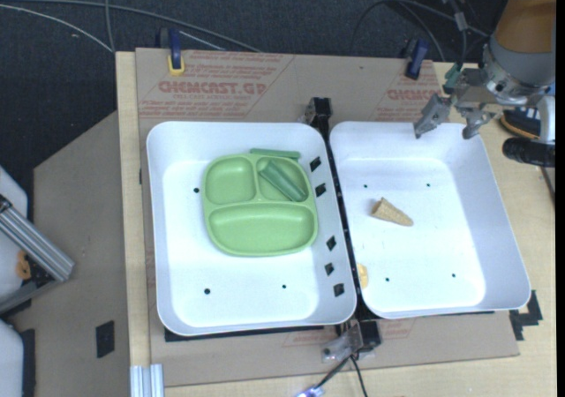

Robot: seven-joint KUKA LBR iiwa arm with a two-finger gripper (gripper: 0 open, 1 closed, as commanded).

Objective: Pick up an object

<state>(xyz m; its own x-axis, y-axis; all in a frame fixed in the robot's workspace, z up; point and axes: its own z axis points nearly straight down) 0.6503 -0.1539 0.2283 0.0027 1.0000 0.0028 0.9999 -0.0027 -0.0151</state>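
- Jaws spread, holding nothing: the gripper (pixel 451 116) hovers at upper right, above the right bin's (pixel 494 210) far rim.
- Approach step, seemingly; next it must descend over the tan wedge (pixel 391 212) at the bin's centre.

I see the arm (pixel 521 25) coming in from the upper right, orange band above the grey wrist (pixel 512 64). Gripper (pixel 452 124) hangs below the wrist, pointing down and toward the left. Its two fingers (pixel 429 117) are spread apart with a clear gap, nothing between them. One finger sits left, the other lower right. Cables run along the arm's upper part.
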